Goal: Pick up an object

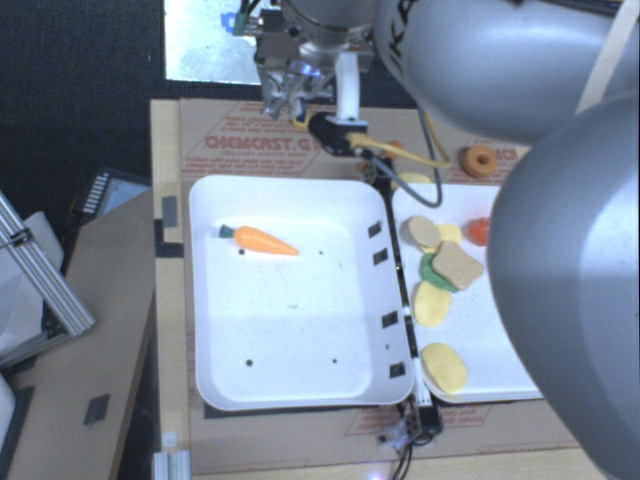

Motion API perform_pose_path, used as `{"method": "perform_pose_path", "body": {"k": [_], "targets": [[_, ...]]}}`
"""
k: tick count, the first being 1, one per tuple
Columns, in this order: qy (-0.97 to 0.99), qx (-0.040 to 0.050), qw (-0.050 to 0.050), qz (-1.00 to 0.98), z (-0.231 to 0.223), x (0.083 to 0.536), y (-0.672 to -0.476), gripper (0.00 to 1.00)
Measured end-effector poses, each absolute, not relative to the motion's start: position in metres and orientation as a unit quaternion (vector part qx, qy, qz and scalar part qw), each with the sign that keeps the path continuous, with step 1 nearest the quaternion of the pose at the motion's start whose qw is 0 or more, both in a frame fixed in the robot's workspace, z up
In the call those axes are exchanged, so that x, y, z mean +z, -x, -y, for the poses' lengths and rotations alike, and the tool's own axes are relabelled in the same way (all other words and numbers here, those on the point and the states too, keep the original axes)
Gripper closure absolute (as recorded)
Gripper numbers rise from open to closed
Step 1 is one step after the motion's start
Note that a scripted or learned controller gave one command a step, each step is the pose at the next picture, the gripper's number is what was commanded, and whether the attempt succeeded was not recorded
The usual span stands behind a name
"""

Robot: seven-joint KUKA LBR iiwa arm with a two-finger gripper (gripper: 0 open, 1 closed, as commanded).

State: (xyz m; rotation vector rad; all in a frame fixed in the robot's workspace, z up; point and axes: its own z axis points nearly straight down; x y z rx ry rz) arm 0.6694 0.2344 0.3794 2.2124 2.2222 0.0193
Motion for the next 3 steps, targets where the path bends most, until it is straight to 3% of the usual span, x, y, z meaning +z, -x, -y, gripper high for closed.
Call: {"method": "perform_pose_path", "body": {"k": [1,2,3], "targets": [[-0.705,0.0098,0.004,-0.709,-0.231,0.548,-0.636,1.00],[-0.709,0.0010,0.002,-0.705,-0.158,0.535,-0.670,1.00],[-0.704,0.0016,-0.001,-0.710,-0.177,0.537,-0.551,1.00]]}}
